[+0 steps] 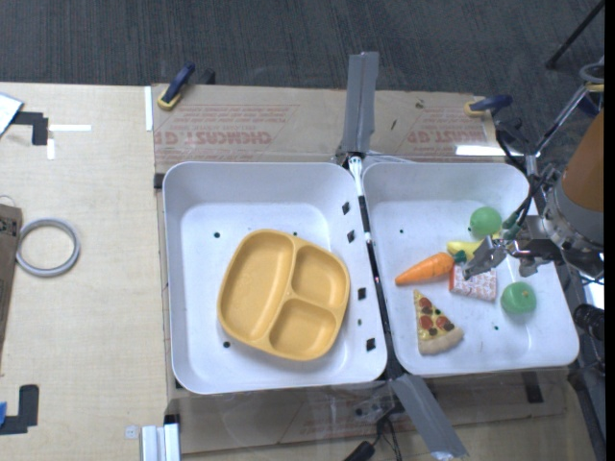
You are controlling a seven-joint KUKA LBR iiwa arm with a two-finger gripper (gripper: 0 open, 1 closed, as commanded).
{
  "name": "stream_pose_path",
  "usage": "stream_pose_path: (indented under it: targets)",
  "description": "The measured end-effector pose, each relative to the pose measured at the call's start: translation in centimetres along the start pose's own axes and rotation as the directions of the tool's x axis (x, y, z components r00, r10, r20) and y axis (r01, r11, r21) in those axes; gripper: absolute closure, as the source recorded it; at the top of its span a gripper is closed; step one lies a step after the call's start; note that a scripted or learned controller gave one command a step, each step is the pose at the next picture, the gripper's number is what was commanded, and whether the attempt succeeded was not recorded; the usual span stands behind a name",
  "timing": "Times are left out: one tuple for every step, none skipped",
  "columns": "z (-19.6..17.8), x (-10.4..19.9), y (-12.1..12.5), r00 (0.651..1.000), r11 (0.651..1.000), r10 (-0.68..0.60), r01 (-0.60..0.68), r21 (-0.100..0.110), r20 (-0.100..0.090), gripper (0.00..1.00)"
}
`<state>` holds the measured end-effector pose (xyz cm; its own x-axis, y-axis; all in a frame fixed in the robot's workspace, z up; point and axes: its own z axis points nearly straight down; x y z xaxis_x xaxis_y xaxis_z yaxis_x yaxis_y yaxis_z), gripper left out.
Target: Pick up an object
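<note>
Two white bins sit on the wooden bench (86, 334); the right bin (404, 195) holds small toy foods. The hand (478, 262) hangs over a pink cake slice (478, 285), its state impossible to tell. The slice looks light, rigid and smooth-sided; gripping across its flat sides seems safest.

In the right bin (413, 339) the toys crowd the middle: a carrot (424, 269), a pizza slice (434, 323), a pink block (476, 285) and two green balls (485, 222) (519, 299). Its far left corner stays free. The yellow divided plate (283, 295) fills much of the left bin (192, 353).
</note>
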<state>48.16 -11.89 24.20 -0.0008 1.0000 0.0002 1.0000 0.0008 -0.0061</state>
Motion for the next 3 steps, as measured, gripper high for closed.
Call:
stream_pose_path:
  targets:
    - [-2.7, 6.0, 1.7, 0.986, 0.986, -0.165, 0.165, -0.002, 0.001, 0.0]
    - [5.2, 5.6, 5.5, 0.96, 0.96, -0.279, 0.279, 0.0, 0.0, 0.0]
    - [14.4, 1.6, 6.1, 0.942, 0.942, -0.335, 0.335, -0.015, 0.007, 0.0]
